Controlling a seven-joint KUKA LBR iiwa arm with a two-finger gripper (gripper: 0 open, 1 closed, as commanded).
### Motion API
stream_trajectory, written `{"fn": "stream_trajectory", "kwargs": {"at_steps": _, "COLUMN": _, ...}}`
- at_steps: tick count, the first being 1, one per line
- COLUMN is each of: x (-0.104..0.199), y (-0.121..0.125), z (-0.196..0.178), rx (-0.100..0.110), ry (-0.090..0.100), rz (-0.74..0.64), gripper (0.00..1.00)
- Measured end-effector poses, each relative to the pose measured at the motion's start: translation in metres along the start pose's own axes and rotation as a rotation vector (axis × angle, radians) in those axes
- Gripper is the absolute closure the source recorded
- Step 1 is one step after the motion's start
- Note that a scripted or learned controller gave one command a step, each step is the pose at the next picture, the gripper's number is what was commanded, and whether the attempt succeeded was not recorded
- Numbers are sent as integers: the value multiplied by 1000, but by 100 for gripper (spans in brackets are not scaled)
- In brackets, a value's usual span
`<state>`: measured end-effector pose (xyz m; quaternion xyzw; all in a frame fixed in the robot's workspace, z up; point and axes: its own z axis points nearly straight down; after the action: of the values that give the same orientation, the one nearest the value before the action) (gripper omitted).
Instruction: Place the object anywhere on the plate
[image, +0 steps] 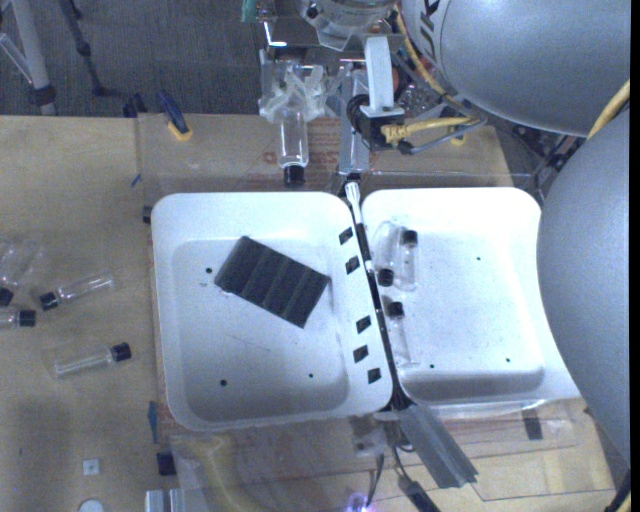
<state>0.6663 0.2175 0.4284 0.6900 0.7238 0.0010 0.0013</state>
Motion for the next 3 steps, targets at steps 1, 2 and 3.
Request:
{"fn": "stream_trajectory", "kwargs": {"at_steps": 1, "x": -40, "y": -2, "z": -6, "rx": 4, "ry": -1, "rz": 563, "gripper": 100}}
{"fn": "stream_trajectory", "kwargs": {"at_steps": 2, "x": 7, "y": -17, "z": -6, "rx": 0, "ry": 2, "rz": 1370, "gripper": 100}}
{"fn": "stream_trajectory", "kwargs": {"at_steps": 3, "x": 7, "y": -40, "z": -6, "rx": 3, "ry": -2, "rz": 1228, "gripper": 100}}
